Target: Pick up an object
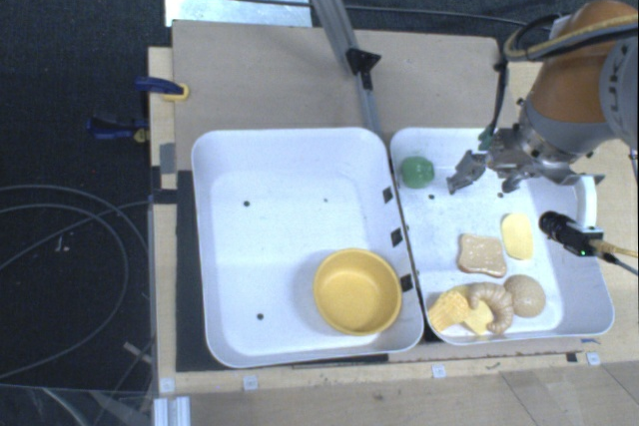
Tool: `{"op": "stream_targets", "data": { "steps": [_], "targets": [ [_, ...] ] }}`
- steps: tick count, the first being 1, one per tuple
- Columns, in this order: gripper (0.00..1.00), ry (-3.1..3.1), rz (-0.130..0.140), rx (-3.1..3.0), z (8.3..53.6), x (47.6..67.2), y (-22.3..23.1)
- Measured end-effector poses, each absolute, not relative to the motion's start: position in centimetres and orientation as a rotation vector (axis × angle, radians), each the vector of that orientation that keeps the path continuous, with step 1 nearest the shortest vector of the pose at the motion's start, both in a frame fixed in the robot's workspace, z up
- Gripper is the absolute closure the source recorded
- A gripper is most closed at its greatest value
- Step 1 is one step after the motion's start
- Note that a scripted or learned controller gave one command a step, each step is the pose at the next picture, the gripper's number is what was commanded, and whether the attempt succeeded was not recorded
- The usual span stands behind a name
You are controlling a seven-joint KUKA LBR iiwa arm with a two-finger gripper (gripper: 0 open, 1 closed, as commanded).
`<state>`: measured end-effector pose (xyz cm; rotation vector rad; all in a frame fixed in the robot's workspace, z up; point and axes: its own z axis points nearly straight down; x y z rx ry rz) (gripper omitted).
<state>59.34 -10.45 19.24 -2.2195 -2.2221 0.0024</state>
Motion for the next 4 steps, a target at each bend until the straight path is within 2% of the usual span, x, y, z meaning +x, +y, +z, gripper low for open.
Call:
{"op": "stream_targets", "data": {
  "steps": [2,3,4],
  "targets": [
    [0.0,-2.22,0.003,-2.22,9.3,59.3,-11.3],
    [1.0,-2.222,-0.002,-2.224,10.7,59.4,-11.4],
    [1.0,-2.228,-0.004,-2.22,15.0,59.3,-11.2]
  ]
}}
